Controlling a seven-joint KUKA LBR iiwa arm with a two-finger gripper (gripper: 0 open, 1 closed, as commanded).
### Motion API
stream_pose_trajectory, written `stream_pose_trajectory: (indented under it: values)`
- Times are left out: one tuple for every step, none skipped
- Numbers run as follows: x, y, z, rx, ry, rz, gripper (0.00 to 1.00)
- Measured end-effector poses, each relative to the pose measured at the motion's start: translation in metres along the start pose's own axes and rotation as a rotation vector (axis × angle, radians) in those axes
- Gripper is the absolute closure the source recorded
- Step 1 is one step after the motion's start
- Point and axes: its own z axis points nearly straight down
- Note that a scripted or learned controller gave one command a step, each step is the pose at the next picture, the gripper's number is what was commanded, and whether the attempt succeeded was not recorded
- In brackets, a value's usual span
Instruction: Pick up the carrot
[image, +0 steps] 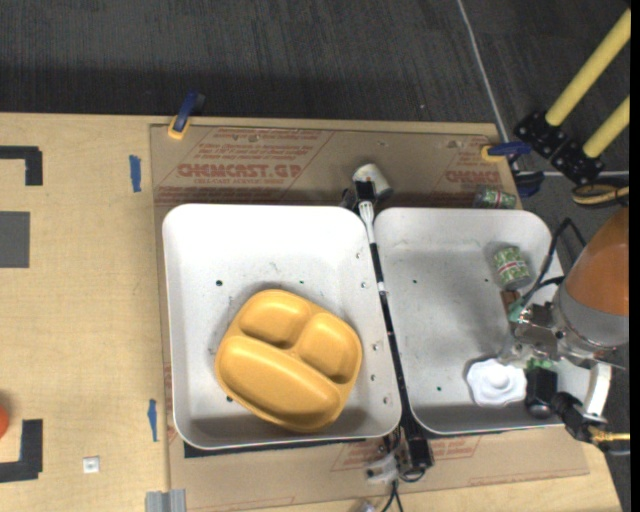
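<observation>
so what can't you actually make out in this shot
- Carrot: nothing in the camera view reads as one; the arm covers the right bin's right side.
- Claw: its fingers sit low at the bin's corner, too cluttered to tell open from shut.
- Green can: label too small to read.

We see a large yellow lumpy plastic bread loaf (290, 358) in the left white bin (190, 300) toward its front edge, a small green-labelled can (509, 265) near the right white bin's (430, 300) back right corner, a white flat object (496, 383) by its front right corner.
</observation>
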Motion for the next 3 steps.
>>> stream_pose_trajectory:
  values:
    - [0.079,-0.025,-0.078,-0.002,0.0,0.115,1.0]
    - [0.113,-0.036,-0.078,-0.002,0.0,0.488,1.0]
    - [0.157,-0.05,-0.137,-0.002,0.0,0.82,1.0]
